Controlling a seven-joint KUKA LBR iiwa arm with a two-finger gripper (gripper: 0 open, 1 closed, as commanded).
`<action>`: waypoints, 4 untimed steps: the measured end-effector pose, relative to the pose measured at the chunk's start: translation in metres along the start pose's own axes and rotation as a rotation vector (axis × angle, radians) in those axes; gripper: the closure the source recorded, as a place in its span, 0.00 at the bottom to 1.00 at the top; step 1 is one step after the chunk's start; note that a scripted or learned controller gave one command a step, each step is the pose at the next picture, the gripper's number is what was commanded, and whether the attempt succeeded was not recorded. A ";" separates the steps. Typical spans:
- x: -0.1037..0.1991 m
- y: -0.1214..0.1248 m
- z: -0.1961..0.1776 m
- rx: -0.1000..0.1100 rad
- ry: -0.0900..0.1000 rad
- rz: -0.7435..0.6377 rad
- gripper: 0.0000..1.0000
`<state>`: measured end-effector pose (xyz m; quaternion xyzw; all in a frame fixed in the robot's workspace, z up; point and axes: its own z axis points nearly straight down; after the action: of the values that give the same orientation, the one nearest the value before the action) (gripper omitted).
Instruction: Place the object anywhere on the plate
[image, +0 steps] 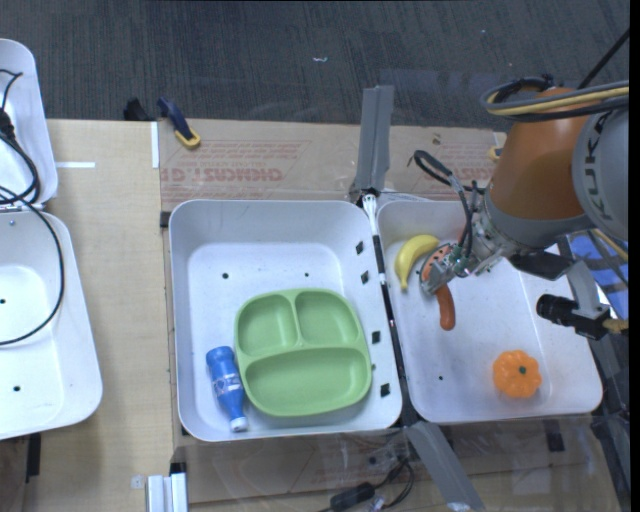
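A green three-compartment plate (300, 352) lies in the left bin (200, 240), with nothing on it. In the right bin (560, 400) a yellow banana (412, 256) lies at the back left, a brown-red sausage (447, 308) lies just in front of it, and a small orange pumpkin (516, 373) sits near the front right. My gripper (440, 270) hangs low over the right bin's back left, right beside the banana and above the sausage's upper end. Its tip is too cluttered to make out against those objects.
A blue bottle with a white cap (226, 387) lies in the left bin next to the plate's left edge. The grey divider (377, 150) runs between the bins. The arm's orange band (540, 160) looms over the right bin's back. White gear and cables stand at far left.
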<state>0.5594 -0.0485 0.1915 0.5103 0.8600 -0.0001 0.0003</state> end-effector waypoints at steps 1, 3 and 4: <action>0.063 0.029 0.000 0.000 0.001 -0.421 1.00; 0.061 0.029 -0.009 -0.001 -0.001 -0.416 1.00; 0.124 0.072 0.001 0.001 0.000 -0.387 1.00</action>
<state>0.5631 0.0943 0.1907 0.3352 0.9421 -0.0006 0.0001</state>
